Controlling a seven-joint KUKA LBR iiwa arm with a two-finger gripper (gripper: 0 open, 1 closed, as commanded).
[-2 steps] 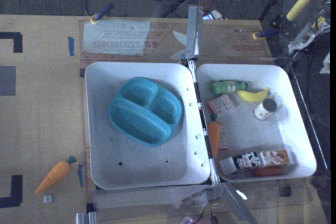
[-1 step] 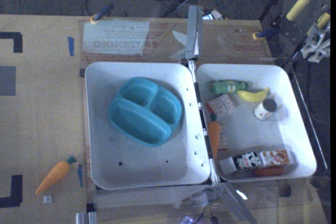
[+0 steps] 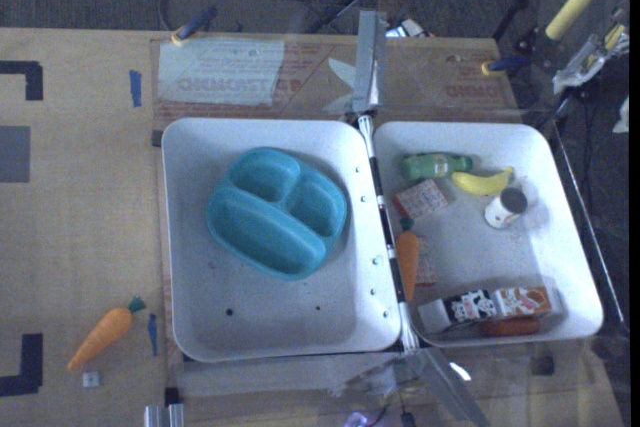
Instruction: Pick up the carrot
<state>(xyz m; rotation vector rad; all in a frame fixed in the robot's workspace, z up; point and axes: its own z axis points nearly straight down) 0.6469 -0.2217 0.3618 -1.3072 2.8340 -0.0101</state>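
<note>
Wooden tabletop [image 3: 80, 215] carries two shallow white bins side by side, the left bin [image 3: 190, 315] and the right bin [image 3: 560, 245]. I cannot tell the claw's state.

Two carrots are present: one carrot [image 3: 407, 260] lies against the right bin's left wall, beside a small red-and-white packet [image 3: 422, 200]; a second carrot [image 3: 100, 337] lies on the tabletop, outside the left bin. That doubling is the main risk, I judge: the wrong one may be targeted. The bin carrot hugs the wall, so a descending finger could strike the rim.

Counted: one teal divided plate [image 3: 277, 211] in the left bin; in the right, one green bottle [image 3: 437, 164], one banana [image 3: 482, 181], one milk carton [image 3: 497, 305].
</note>
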